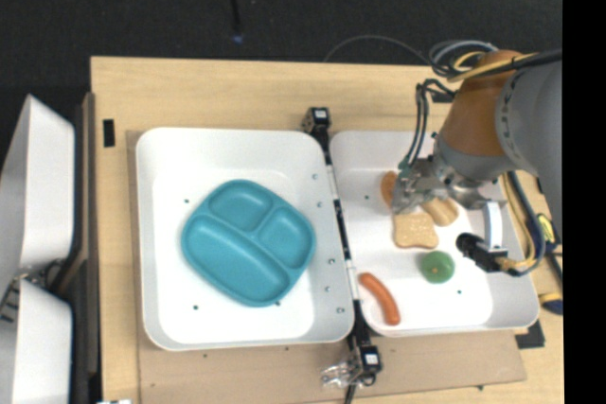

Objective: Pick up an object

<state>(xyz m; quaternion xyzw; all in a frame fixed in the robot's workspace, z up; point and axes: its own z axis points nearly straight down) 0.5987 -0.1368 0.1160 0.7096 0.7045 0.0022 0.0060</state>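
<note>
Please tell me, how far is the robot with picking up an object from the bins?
Done: the arm has reached into the right bin, and the gripper is low among the food pieces, just above the toast slice. In hand: whether it grips anything cannot be told. Left: the toast slice, green ball and sausage all lie on the bin floor; nothing is lifted. The blue tray lies in the left bin.

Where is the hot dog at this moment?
The hot dog lies in the right bin, near its front left corner, left of the green ball.
</note>
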